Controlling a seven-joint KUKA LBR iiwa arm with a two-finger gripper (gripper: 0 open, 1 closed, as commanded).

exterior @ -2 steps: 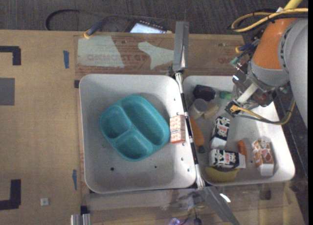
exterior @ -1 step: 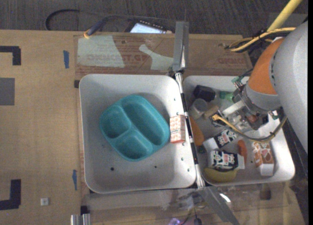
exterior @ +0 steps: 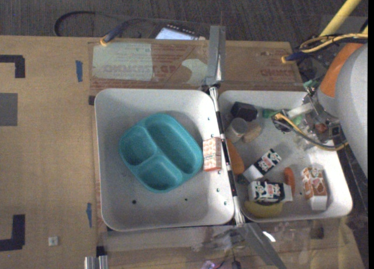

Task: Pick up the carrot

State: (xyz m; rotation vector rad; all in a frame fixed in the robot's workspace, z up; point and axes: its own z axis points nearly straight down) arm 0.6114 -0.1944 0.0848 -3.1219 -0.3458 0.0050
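Observation:
The carrot (exterior: 235, 157) is a long orange piece lying along the left wall of the right bin (exterior: 345, 203), just below a tan cup (exterior: 238, 128). The arm comes in from the right, and its gripper (exterior: 312, 123) hangs over the bin's upper right part amid cables. It stands well to the right of the carrot, with nothing visibly held.
The right bin also holds a black object (exterior: 243, 110), two cow-print cartons (exterior: 266, 162) (exterior: 269, 191), a banana (exterior: 263, 208), a small red-orange piece (exterior: 289, 175) and an orange-and-white carton (exterior: 314, 183). The left bin (exterior: 111, 203) holds a teal divided plate (exterior: 159, 151) and a small carton (exterior: 212, 154).

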